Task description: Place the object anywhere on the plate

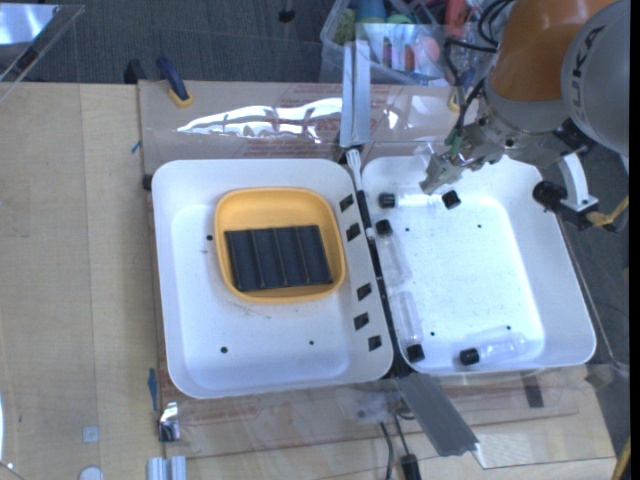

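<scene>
Plate (232, 213), yellow, already carries a dark ribbed block (278, 258) in the left bin (190, 348); it looks stiff and light, best gripped across its short sides. Pincer (440, 173) hovers over the right bin (540, 308); grip unclear.

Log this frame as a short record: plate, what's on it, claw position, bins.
plate: yellow plate in the left bin
on plate: dark ribbed block, lying flat
claw: claw over the far edge of the right bin
claw contents: cannot tell
arm: grey arm with orange band, entering from the right
</scene>
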`<move>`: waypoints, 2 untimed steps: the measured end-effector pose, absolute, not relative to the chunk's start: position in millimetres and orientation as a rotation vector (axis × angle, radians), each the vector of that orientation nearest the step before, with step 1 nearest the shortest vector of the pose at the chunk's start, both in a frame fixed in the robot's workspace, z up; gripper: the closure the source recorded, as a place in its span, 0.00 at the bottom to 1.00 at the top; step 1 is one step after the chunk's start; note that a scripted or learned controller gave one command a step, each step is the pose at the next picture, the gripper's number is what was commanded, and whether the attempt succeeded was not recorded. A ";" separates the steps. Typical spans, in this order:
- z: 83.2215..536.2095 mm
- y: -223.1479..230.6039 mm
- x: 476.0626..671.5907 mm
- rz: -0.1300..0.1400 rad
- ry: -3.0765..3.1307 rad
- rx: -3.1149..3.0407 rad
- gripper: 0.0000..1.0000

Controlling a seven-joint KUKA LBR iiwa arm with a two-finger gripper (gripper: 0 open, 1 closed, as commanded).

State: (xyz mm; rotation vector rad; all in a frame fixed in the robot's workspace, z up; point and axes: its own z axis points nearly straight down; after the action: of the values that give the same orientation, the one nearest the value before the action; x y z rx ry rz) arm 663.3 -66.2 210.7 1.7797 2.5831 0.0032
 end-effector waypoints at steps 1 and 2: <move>208.8 -37.6 667.0 0.002 2.825 1.371 1.00; 222.4 -17.2 655.2 0.002 2.965 1.038 1.00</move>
State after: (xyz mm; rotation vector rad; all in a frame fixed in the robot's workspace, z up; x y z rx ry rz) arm 655.2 -17.2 222.4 1.0381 2.9652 0.0017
